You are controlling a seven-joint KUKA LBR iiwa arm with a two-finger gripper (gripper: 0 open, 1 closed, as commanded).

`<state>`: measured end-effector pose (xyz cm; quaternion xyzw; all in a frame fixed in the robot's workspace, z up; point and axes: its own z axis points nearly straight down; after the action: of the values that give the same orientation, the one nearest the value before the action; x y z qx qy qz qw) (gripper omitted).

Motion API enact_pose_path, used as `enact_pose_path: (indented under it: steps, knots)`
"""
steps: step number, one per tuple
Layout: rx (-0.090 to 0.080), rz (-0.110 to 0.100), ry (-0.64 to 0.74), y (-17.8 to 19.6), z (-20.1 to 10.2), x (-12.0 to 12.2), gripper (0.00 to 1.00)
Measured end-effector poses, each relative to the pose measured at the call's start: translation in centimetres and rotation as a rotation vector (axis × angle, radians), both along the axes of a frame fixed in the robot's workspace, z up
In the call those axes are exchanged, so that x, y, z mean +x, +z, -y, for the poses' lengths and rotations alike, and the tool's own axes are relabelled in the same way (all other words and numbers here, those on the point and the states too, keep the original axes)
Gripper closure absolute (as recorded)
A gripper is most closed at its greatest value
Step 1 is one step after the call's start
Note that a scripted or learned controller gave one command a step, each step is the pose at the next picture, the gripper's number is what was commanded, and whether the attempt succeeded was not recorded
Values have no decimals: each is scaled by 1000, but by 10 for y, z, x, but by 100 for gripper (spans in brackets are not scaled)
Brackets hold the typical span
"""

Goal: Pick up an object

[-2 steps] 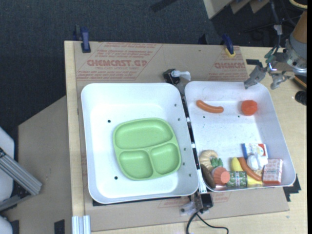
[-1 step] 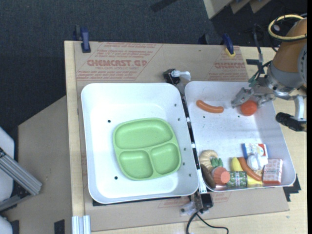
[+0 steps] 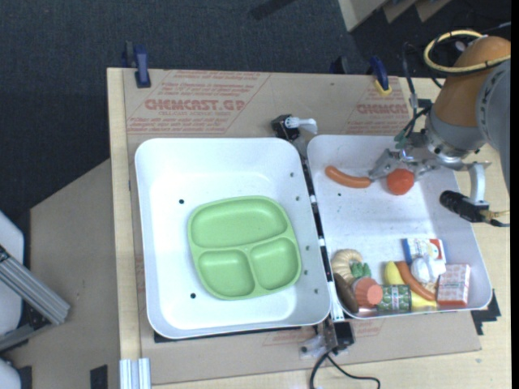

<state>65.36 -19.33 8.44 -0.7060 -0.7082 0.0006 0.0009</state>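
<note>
- Tomato [image 3: 399, 182], a small red ball, sat in the upper part of the right bin [image 3: 454, 241], at the upper right of the frame, directly beneath the gripper [image 3: 395, 163].
- Whether the fingers were open, closed or gripping the tomato could not be told from this slanted overhead view; the metal tips showed just above and to the left of the red ball, too small to read.
- The grey arm [image 3: 470, 96], with its orange band, entered from the upper right corner of the frame and bent down over the right bin's far edge.
- An orange sausage-shaped toy [image 3: 348, 177] lay just left of the tomato, near the bin's upper left corner.
- A cluster of toy foods [image 3: 397, 286] was heaped along the right bin's lower edge, at the lower right of the frame, among them a bagel-like ring, a green can, a carrot and a small pink box.
- A green divided plate [image 3: 243, 245] with three compartments rested in the middle of the left bin [image 3: 162, 168], centre of the frame.
- Both white bins stood side by side, touching, on the desk [image 3: 203, 104], whose brown top carried red printed lettering along the upper edge.
- Two blue clamps [image 3: 139, 61] gripped the desk's far edge, at upper left and upper right.
</note>
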Motion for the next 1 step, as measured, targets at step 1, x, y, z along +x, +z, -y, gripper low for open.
enact_pose_path:
  steps: [1]
  knots:
    - [1, -1, -1, 1, -26, -10, 0]
